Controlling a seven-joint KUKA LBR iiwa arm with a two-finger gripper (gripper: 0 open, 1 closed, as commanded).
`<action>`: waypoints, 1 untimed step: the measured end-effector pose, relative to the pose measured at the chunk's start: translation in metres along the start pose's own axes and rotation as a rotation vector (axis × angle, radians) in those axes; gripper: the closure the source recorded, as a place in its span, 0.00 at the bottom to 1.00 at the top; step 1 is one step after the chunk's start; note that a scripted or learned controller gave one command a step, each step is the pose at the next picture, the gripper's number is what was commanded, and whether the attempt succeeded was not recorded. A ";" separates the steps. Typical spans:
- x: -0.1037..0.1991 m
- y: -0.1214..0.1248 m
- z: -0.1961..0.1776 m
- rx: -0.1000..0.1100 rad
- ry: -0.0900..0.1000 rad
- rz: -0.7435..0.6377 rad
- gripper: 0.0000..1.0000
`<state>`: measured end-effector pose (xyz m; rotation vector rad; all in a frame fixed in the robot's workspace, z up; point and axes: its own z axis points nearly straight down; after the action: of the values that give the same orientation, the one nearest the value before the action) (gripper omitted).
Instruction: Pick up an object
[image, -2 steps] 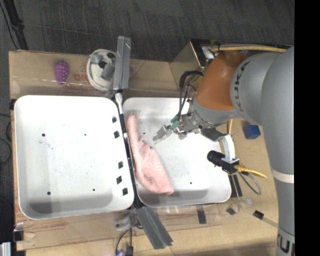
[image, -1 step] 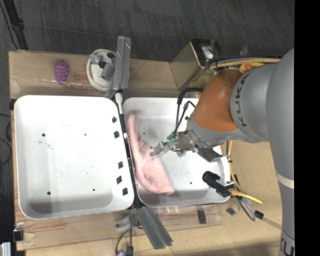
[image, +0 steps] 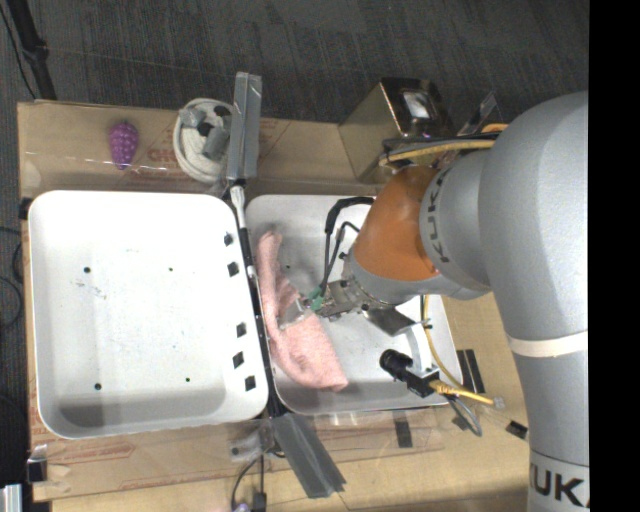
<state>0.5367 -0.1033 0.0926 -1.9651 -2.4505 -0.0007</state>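
You saw the soft pink cloth (image: 296, 325) lying crumpled in the right shallow white bin (image: 300, 208), against that bin's left wall. The two-finger gripper (image: 318, 303) hung over the cloth's middle, touching it; whether it gripped, you couldn't tell.
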 end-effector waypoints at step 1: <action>0.000 0.000 -0.010 0.002 0.001 -0.005 1.00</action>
<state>0.5368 -0.1031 0.1025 -1.9570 -2.4542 0.0006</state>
